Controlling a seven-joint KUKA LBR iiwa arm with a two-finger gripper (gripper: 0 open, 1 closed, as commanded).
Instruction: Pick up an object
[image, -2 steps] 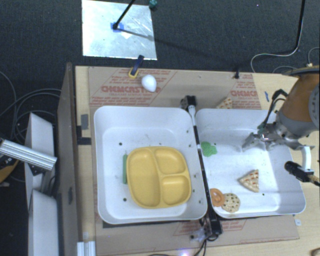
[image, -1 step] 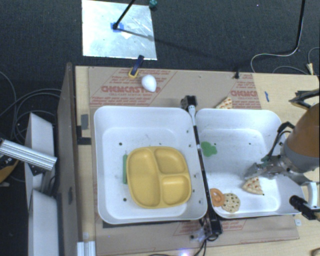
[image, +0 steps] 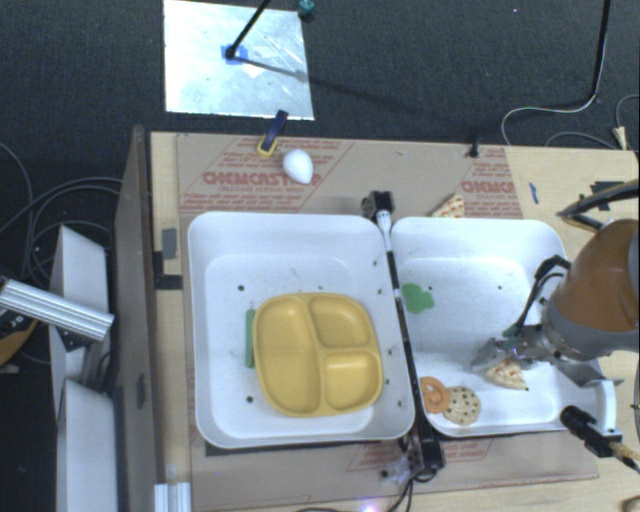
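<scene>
Here the arm reached into the right bin from the right, and its gripper was low over the bin floor at the pizza slice. Whether the tool was released or clenched could not be told at this angle. The slice lay flat just under and touching the gripper's tip, near the bin's front right part, and nothing showed it lifted.

To do the grasp well, the tool probably needed to straddle the slice across its narrow width and press right down to the floor before closing, since a thin flat piece slips out easily. Lifting straight up and slowly would likely guard against dragging it into the bin wall.

The right bin also held a cookie and an orange ring, touching each other at the front left corner, and a green piece near the divider, well apart from the slice. The left bin held a yellow tray with three compartments, all bare, and a green stick lying along the tray's left edge.
</scene>
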